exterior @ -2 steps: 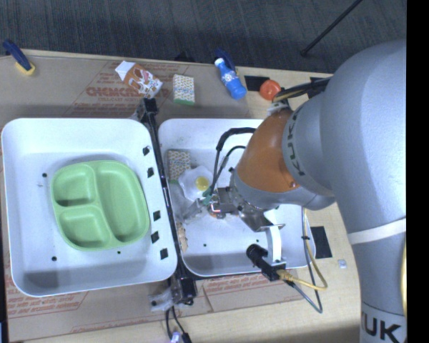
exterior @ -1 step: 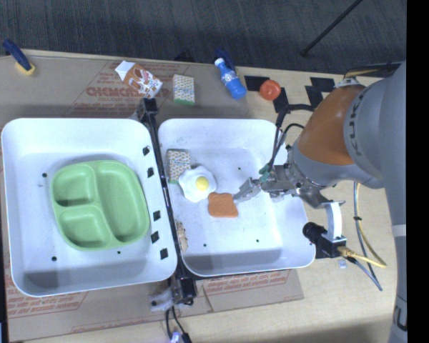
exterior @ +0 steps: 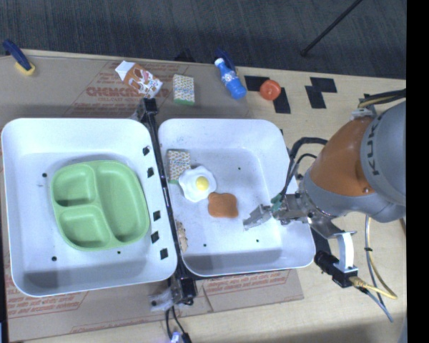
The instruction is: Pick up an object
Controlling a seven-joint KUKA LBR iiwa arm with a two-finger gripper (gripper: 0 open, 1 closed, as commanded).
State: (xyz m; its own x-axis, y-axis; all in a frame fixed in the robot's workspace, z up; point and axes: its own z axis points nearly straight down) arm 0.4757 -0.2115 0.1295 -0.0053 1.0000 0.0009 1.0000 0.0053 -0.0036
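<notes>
- Cardboard-topped bench (exterior: 79,70) carried both white bins; I had the gripper (exterior: 256,218) low inside the right bin (exterior: 272,131), and I could not tell its state
- Just to its left lay the brown nugget (exterior: 222,205), untouched; the fried-egg toy (exterior: 198,184) sat just beyond that
- I judged it best to centre over the nugget before descending

Two shallow white plastic bins, left (exterior: 18,191) and right (exterior: 229,128), look smooth with a soft sheen. The green three-compartment plastic tray (exterior: 100,204) in the left bin is smooth and matt. The counter (exterior: 71,77) is covered in printed brown cardboard, dull and papery. At the far edge, the small blue plastic bottle (exterior: 231,78) looks glossy.
</notes>
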